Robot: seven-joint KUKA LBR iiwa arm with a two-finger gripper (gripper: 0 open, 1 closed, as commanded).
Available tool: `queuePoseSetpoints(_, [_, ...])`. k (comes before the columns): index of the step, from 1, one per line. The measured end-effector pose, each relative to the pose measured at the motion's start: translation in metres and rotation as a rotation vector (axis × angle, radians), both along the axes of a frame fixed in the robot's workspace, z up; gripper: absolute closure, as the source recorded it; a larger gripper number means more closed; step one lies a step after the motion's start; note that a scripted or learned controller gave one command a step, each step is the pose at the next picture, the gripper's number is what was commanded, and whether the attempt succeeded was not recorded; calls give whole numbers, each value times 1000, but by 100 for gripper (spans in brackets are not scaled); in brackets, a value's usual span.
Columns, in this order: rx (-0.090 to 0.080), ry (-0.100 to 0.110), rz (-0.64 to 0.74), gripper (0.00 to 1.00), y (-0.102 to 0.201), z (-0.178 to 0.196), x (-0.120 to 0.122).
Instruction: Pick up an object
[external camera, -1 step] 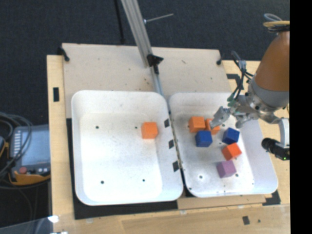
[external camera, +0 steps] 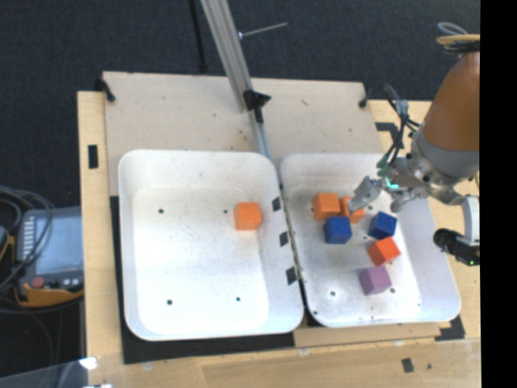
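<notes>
**Crowded corner, tight pick**

Nearest the lens, the front lip of the right bin [external camera: 380, 320] sits low in the frame, with the purple cube [external camera: 374, 280] just behind it. Up at the action, the gripper [external camera: 365, 194] hangs low over the cluster, tipped down and to the left, right against a small orange block [external camera: 354, 210]; whether the tool is spread or closed cannot be told from this slant. Touching that block is the larger orange cube [external camera: 326, 205], and just below sit two blue cubes [external camera: 338, 230] [external camera: 383, 224] and a red-orange cube [external camera: 384, 250]. That crowding is the danger: a descent could land on an edge, shove neighbours aside, or wedge two blocks together. The arm [external camera: 452, 111] leans in from the right, orange band high, wrist bent downward. Well apart, a lone orange cube [external camera: 248, 216] waits in the left bin [external camera: 145, 168].
</notes>
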State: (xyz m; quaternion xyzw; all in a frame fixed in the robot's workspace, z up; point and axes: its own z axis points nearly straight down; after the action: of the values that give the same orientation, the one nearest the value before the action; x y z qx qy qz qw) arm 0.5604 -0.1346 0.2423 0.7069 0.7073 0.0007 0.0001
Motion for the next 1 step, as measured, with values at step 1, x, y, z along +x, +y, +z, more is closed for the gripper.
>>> queuePoseSetpoints(1, [-2,6,-2,0,-7,-57,-8])
